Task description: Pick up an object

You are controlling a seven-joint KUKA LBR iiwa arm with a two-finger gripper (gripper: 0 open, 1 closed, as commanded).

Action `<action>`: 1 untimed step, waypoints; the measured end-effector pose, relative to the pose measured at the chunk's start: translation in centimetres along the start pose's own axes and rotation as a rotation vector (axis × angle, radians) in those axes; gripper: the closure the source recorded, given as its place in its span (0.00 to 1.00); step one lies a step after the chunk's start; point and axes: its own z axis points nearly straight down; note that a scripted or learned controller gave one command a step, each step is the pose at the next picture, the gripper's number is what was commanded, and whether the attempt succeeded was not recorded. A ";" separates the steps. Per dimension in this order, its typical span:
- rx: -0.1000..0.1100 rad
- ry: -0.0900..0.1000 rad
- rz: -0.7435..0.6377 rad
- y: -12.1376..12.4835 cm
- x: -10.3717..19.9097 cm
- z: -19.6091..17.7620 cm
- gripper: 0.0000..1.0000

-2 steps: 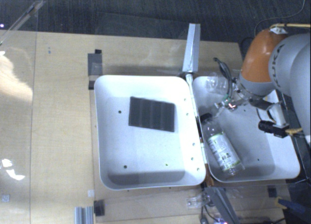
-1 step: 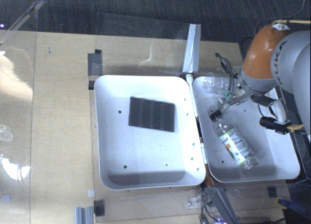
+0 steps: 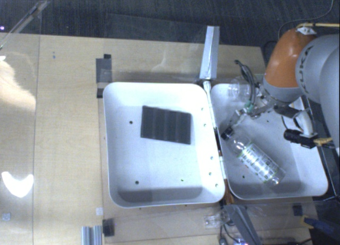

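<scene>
Tool (image 3: 229,131), fingers' state can't be told, hangs low in right white bin (image 3: 313,183), just beside clear plastic bottle (image 3: 258,162) lying on its side. Approach step, prob.; next needs centring over bottle.

Two white bins, left bin (image 3: 114,148) and right bin (image 3: 313,177), look like smooth plastic with a soft sheen. The dark ribbed pad (image 3: 166,125) reads matt, almost rubbery. The bottle (image 3: 257,161) is clear, glossy plastic catching glints. The bench (image 3: 58,132) looks like pale wood under a reflective transparent sheet. The arm (image 3: 313,68) shows smooth grey casing and a glossy orange band.
</scene>
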 end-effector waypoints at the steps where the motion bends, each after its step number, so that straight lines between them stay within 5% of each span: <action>1: -0.053 -0.022 -0.006 -4.2 4.6 0.8 0.00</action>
